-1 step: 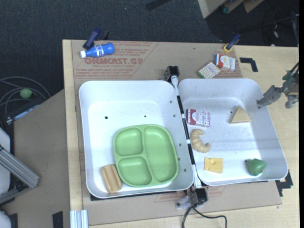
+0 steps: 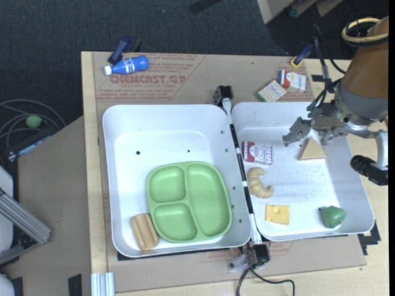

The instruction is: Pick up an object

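My gripper hangs over the upper middle of the right bin, its grey fingers spread apart with nothing between them. A tan wedge lies just below and to the right of the fingertips. Further left in the same bin sit a red-and-white packet, a croissant, a yellow cheese slice and a green pepper-like piece. The left bin holds a green divided plate and a small bread piece.
On the bench behind the bins lie a blue-and-white bottle and small cartons. Black clips mark the seam between the bins. The arm body stands over the right bin's far right corner.
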### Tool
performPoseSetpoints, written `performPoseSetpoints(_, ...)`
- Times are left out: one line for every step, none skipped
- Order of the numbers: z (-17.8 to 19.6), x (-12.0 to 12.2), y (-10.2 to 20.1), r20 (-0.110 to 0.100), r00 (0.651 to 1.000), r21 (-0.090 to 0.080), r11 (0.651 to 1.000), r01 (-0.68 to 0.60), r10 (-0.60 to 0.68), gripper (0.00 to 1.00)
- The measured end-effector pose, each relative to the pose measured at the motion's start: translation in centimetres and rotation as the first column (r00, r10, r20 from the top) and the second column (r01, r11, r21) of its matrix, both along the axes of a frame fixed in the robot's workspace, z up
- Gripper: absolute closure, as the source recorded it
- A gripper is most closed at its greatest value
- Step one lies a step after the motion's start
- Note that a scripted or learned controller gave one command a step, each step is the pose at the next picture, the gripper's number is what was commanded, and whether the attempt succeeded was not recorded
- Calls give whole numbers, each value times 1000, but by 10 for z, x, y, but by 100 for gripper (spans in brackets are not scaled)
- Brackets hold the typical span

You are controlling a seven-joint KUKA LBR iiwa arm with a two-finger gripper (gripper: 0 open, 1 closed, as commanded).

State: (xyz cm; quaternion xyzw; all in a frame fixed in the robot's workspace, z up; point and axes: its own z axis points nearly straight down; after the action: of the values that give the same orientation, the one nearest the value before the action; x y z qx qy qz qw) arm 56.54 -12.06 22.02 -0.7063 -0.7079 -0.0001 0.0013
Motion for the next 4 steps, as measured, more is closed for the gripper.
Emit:
performPoseSetpoints(-125,10,18,-1,1000,-1,1000,2,-2,0)
performPoseSetpoints(-136,-81,19,-1,1000,-1,1000,4,-4,0)
performPoseSetpoints(-97,-30,-59,4,1000,-4,1000,4,-4,0)
performPoseSetpoints(-128,8,-97,1,1000,3,1000,-2,2,0)
